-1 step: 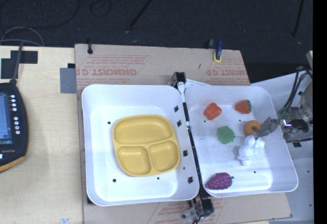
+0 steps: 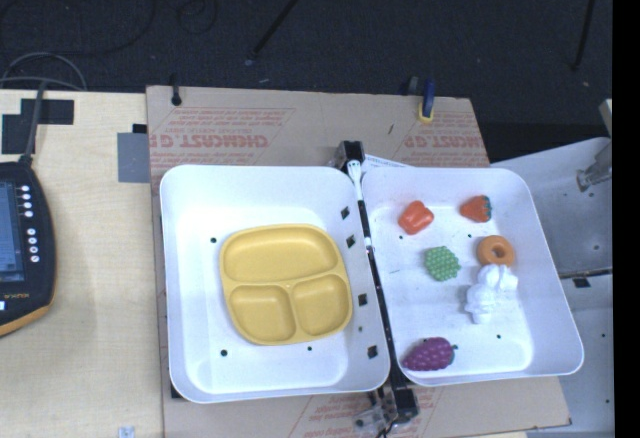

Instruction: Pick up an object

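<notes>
We judge nothing picked: pepper, strawberry, donut, grapes lie in right bin. Hand state: cannot tell. Whole pick remains.

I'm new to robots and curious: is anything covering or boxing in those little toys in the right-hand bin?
Nothing visible does. The red pepper, green ball and purple grapes lie uncovered and apart; only the donut and white figure crowd each other.

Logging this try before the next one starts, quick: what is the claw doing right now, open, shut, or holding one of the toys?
Claw: cannot be told from the camera view; nothing there settles its state.
</notes>
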Tool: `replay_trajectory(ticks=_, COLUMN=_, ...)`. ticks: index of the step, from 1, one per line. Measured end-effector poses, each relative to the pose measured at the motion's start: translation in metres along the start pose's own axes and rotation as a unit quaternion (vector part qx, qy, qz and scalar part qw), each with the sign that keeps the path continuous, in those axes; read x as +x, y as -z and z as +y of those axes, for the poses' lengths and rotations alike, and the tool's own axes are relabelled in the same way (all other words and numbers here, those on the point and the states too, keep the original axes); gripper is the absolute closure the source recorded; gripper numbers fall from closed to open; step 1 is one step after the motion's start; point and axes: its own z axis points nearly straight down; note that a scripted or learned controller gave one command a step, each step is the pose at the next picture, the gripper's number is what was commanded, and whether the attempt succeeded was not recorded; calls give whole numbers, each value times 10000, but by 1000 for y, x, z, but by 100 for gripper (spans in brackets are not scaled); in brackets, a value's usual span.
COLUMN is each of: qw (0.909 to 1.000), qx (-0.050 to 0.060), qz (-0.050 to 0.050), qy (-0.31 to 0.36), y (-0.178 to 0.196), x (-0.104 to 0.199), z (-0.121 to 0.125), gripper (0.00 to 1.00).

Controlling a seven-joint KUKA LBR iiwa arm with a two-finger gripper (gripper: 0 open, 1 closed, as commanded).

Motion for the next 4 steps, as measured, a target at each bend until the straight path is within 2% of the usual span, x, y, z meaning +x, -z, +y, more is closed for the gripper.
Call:
replay_trajectory(ticks=1, qw=10000, qx=95, qz=24, qy=12, y=0, x=1, z=0, gripper=100)
replay_trajectory(ticks=2, qw=9999, qx=143, qz=48, qy=9, y=-114, x=33, z=65, gripper=100)
replay_trajectory(ticks=3, qw=9999, qx=110, qz=49, qy=35, y=-171, x=120, z=140, gripper=100)
replay_trajectory(ticks=4, qw=9999, qx=127, qz=23, qy=-31, y=-229, x=65, z=142, gripper=100)
